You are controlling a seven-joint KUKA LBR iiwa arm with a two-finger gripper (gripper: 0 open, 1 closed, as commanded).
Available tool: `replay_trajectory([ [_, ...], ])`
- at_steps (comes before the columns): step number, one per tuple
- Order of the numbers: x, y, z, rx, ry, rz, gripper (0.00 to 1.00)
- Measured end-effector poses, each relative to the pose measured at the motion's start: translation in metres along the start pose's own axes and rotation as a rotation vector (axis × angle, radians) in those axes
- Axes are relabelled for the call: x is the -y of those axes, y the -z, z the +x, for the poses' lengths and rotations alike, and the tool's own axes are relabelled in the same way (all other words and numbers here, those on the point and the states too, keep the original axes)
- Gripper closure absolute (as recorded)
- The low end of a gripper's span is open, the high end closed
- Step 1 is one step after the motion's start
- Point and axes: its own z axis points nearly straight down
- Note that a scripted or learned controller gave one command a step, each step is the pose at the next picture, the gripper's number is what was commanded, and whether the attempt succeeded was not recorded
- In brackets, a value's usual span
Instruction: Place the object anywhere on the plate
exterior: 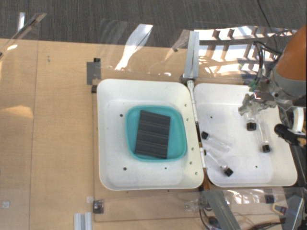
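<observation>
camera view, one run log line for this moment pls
object: dark ridged block on teal plate | bin: left bin | gripper: over right bin

Occlusions, right bin side
Arm point(292, 63) cut off by right edge; end effector point(256, 102) fingers too small to resolve.

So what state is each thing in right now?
Dark ridged block: lying flat on the plate.
Teal plate: sitting in the left bin, block on it.
Clear tubes: lying loose in the right bin.
Gripper: over the right bin, nothing visibly between its fingers.
</observation>
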Motion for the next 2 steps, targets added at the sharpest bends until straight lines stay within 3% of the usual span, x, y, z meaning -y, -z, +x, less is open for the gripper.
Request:
replay_trajectory([
  [1,0.0,0.0,0.0,0.0,0.0,0.0,0.0],
  [2,0.018,0.177,0.061,0.002,-0.065,-0.007,0.0],
])
